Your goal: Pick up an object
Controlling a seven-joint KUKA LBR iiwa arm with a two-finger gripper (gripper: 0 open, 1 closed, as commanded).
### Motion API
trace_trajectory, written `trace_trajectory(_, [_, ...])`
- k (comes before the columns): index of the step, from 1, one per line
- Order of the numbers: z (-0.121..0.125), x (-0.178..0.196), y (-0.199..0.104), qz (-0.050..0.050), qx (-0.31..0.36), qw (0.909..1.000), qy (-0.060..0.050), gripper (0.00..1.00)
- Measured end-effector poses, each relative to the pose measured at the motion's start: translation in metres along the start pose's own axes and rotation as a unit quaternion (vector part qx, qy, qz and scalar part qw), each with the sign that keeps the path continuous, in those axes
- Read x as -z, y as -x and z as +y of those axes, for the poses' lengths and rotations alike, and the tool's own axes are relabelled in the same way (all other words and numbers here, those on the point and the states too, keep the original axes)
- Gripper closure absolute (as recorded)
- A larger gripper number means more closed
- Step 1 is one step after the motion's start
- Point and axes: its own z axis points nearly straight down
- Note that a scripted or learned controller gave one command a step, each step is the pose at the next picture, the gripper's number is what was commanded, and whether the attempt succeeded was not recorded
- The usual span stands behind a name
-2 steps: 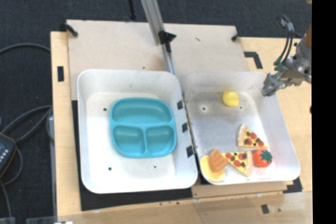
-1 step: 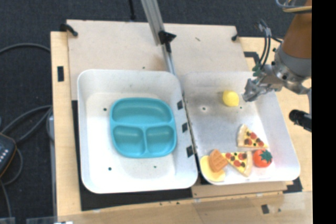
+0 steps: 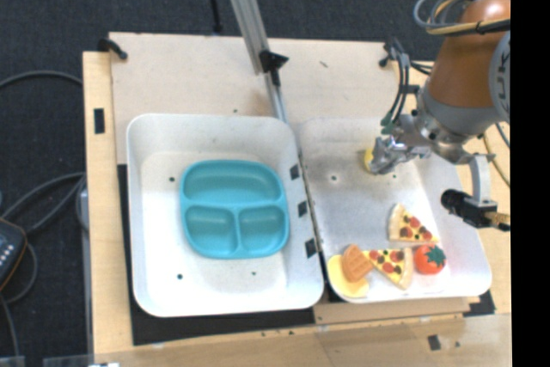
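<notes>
My gripper [image 3: 384,157] reaches down into the far part of the right bin [image 3: 344,202], right at a small yellow object [image 3: 369,158] that peeks out on its left side. In the bin's near right part lie a pizza slice [image 3: 410,227], a second pizza slice [image 3: 389,263], a red strawberry [image 3: 429,259] and an orange-and-yellow toy food piece [image 3: 353,267]. A teal divided plate [image 3: 233,208] rests in the left bin [image 3: 155,185].
A slanted aluminium bar [image 3: 245,4] rises from the bench behind the bins, ending at a black clamp [image 3: 273,62]. The arm's orange band [image 3: 468,56] and cables hang over the right bin's far right corner.
</notes>
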Motion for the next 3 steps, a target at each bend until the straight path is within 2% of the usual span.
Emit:
trace_trajectory(1, [-0.001, -0.008, -0.049, 0.000, 0.000, 1.0000, 0.000, 1.00])
trace_trajectory(3, [0.003, -0.002, -0.148, 0.001, 0.001, 1.0000, 0.001, 1.00])
